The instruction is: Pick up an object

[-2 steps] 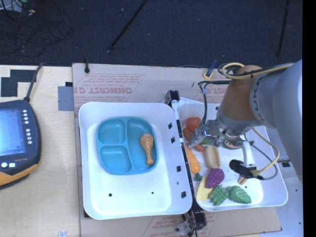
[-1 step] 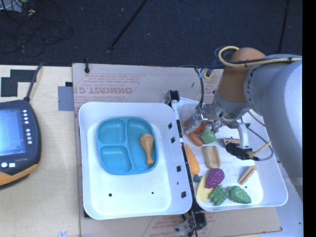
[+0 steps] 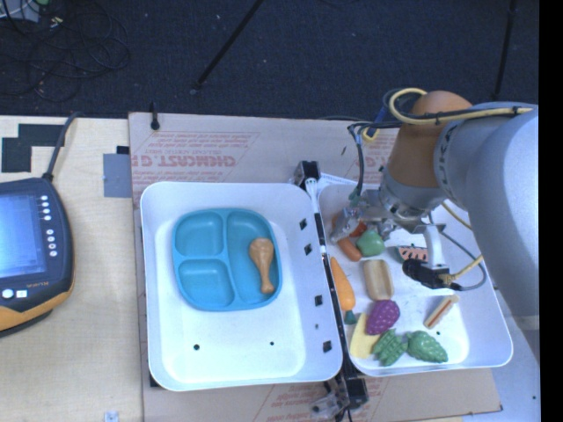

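My gripper (image 3: 362, 225) hangs low over the far left part of the right bin (image 3: 493, 341). Just beneath and in front of it lies a green toy vegetable (image 3: 371, 243), with a small orange-red piece (image 3: 349, 250) on its left. The wrist hides what lies directly under the gripper. Nearer the front lie an orange carrot (image 3: 342, 286), a tan bread roll (image 3: 378, 279), purple grapes (image 3: 382, 316), a yellow piece (image 3: 360, 339), two green leafy toys (image 3: 390, 347) (image 3: 427, 348) and a small sausage (image 3: 440, 310).
The left bin (image 3: 167, 341) bears a blue divided plate (image 3: 207, 275) with a toy drumstick (image 3: 263, 264) in its right compartment. A ridge with black clips (image 3: 321, 262) splits the two bins. A teach pendant (image 3: 26, 244) rests on the bench at the far left.
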Robot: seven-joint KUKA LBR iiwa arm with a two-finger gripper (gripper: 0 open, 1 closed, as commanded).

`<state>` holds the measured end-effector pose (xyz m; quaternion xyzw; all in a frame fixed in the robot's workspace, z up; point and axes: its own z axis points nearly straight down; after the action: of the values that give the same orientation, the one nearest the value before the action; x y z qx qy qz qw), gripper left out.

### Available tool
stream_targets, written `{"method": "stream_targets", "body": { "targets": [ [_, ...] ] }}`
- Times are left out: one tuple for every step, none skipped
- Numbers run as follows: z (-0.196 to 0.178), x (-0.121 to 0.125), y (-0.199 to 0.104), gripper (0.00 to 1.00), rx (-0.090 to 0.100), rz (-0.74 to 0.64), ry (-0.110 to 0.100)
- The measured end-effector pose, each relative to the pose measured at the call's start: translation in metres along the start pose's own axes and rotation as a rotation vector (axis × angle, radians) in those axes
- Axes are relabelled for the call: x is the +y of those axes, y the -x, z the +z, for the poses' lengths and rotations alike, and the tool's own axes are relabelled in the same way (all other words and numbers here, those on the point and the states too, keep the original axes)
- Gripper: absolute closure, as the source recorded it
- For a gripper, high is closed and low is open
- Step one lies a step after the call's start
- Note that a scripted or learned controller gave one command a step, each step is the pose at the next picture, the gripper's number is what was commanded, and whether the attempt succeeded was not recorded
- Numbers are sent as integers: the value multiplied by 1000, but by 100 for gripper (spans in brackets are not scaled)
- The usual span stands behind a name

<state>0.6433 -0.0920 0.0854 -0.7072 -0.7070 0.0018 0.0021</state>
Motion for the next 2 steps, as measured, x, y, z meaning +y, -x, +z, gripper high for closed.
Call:
{"method": "stream_targets", "body": {
  "targets": [
    [0,0,0,0,0,0,0],
    [-1,0,-4,0,-1,-1,1]
  ]
}}
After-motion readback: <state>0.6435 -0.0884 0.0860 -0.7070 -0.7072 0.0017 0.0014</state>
